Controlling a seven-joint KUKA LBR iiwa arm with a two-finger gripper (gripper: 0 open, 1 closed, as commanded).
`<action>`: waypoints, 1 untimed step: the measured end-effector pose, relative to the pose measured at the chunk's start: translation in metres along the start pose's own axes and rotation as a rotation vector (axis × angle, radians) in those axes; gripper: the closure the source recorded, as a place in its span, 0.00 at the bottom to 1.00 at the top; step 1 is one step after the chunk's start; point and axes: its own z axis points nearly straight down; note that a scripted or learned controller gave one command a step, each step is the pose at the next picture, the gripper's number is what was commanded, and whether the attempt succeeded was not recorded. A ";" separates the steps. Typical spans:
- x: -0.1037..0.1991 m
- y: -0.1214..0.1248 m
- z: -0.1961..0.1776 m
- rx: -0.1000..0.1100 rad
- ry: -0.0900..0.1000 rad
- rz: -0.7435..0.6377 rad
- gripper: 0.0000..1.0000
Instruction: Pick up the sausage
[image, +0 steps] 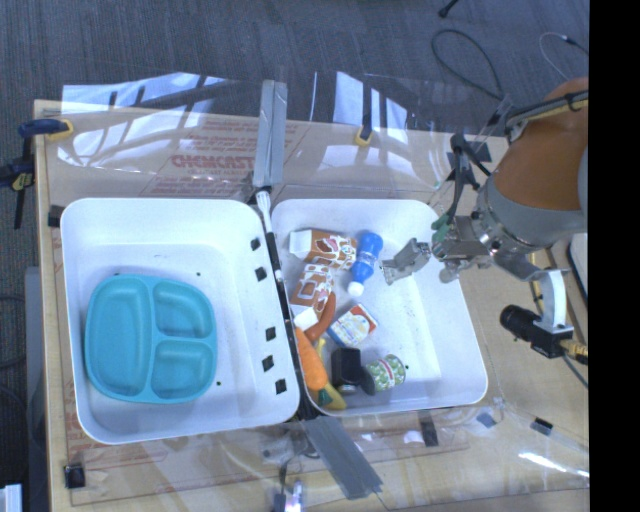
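A: Looking at the right bin (455, 330), you have the gripper (402, 262) hanging over bare floor at about two o'clock, fingers parted a little, holding nothing.

B: And the sausage (322, 314)?

A: Toward eight o'clock from the gripper, a brownish-orange piece wedged between the printed carton (312, 282) and the carrot (314, 368), by the divider wall.

B: Your risk?

A: Crowding, I'd judge. You could clip the small packet (352, 325) or blue-capped bottle (364, 254), or close on the carrot instead.
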 end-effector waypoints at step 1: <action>0.002 0.054 -0.012 -0.001 0.000 0.369 0.00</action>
